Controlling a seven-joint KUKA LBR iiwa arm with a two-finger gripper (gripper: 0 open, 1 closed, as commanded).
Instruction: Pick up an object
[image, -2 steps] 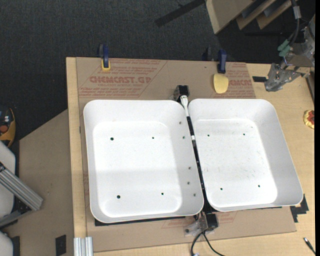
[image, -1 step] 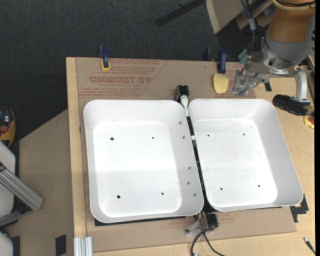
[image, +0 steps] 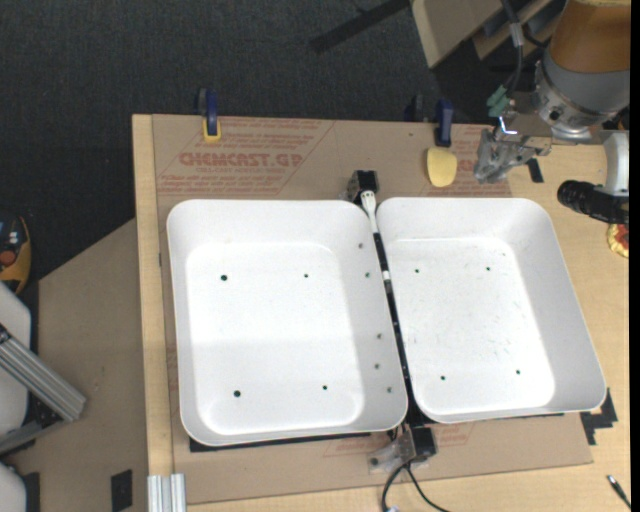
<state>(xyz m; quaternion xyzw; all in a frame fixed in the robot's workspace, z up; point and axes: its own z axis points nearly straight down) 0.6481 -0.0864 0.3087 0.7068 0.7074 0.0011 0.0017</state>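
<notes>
Gripper (image: 497, 160) hangs beyond the right bin (image: 560, 300), near a yellow object (image: 441, 167); its grip unreadable

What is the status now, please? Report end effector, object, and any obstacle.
End effector above the board behind the right bin. Yellow object on the board just beside it, not gripped. Blue clamp close behind the object.
</notes>
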